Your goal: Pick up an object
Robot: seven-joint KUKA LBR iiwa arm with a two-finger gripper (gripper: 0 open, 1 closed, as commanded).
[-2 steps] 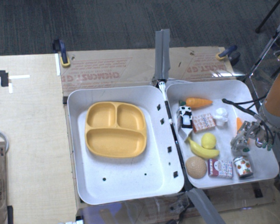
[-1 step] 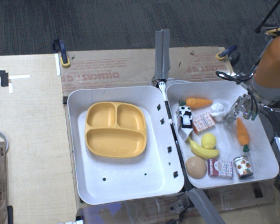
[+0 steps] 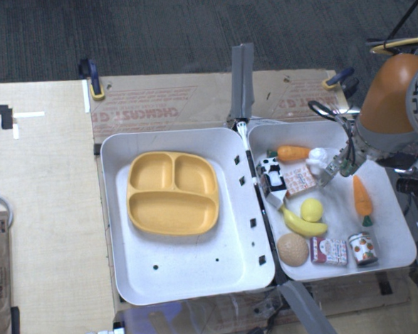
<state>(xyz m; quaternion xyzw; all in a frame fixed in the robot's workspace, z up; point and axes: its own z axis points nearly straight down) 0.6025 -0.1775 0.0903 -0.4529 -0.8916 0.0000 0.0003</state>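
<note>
Reaching in from the right, my claw [image 3: 332,170] hangs low in the right bin [image 3: 400,253], its tip just beside a small white object [image 3: 315,158] and the pink carton [image 3: 299,181]; I cannot tell how wide it stands. A carrot [image 3: 294,152] lies behind, another [image 3: 362,197] toward the right wall. Banana [image 3: 304,224], lemon [image 3: 312,209], can [image 3: 362,249] sit nearer the front. The left bin [image 3: 195,281] holds a yellow tray [image 3: 173,192]

The brown cardboard sheet [image 3: 211,102] behind the bins bears red printing, upside down and too faint to read surely; print on the small packets [image 3: 328,251] is too small
</note>
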